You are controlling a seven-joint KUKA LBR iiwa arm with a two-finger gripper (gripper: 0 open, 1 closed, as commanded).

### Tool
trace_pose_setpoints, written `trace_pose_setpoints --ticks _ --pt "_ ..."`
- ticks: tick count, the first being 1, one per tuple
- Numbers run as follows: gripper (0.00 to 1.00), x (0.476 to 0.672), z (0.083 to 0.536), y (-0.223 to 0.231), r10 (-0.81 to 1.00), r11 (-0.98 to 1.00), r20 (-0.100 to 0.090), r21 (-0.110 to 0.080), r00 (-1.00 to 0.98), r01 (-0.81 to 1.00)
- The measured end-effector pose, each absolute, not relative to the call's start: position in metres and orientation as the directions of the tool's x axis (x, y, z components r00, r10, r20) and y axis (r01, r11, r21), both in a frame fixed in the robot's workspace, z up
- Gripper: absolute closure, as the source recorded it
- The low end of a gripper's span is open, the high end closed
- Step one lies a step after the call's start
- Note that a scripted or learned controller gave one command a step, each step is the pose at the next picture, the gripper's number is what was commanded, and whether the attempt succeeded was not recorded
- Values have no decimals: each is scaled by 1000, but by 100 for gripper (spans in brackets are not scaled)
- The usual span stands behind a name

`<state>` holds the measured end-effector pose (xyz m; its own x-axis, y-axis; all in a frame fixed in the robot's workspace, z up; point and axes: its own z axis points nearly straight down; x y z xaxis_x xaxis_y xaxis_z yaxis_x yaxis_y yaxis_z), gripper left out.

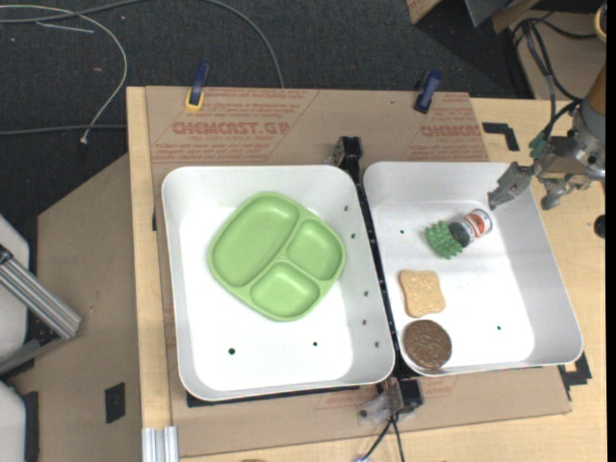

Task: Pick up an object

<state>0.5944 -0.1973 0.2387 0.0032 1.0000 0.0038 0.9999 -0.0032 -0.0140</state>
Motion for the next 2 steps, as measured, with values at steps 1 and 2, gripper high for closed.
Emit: trace_pose_setpoints --ticks 1,2 --pt "0 597 246 -197 1000 0 1 -1 0 1000" --pt "0 597 184 -199 1000 0 2 -6 0 1000"
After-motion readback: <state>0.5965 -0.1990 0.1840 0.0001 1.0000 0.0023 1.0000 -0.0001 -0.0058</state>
